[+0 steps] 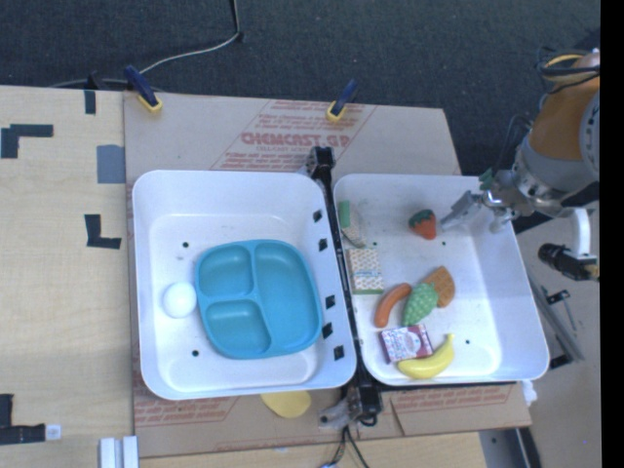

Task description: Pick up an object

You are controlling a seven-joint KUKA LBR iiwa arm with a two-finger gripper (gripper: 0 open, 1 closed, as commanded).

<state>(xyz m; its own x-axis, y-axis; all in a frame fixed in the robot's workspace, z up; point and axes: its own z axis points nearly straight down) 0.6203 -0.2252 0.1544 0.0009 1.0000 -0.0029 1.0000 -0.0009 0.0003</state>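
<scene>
Tabletop of pale wood carries a cardboard sheet, and on it sit two shallow white bins side by side. At nine o'clock of the scene, the left bin holds a blue divided plate with a small white ball just beside its nine o'clock edge. A yellow round piece peeks out beneath that bin's six o'clock rim.

The right bin holds the toys worth picking. A small patterned card lies near its nine o'clock wall. Toward the centre sit an orange sausage-like piece, a green knobbly vegetable touching a tan biscuit-like piece, and, at six o'clock, a red-and-white carton touching a yellow banana. At twelve o'clock lies a small red-and-green toy, perhaps a strawberry, well apart from the rest.

The gripper hangs at two o'clock in the right bin, just beside the strawberry at its three o'clock side; the fingers grip nothing, and how far they stand apart I cannot tell.

The strawberry looks the likeliest target: light, hard plastic, probably slick and rounded, prone to squirting out. Closing across its widest middle seems best.
</scene>
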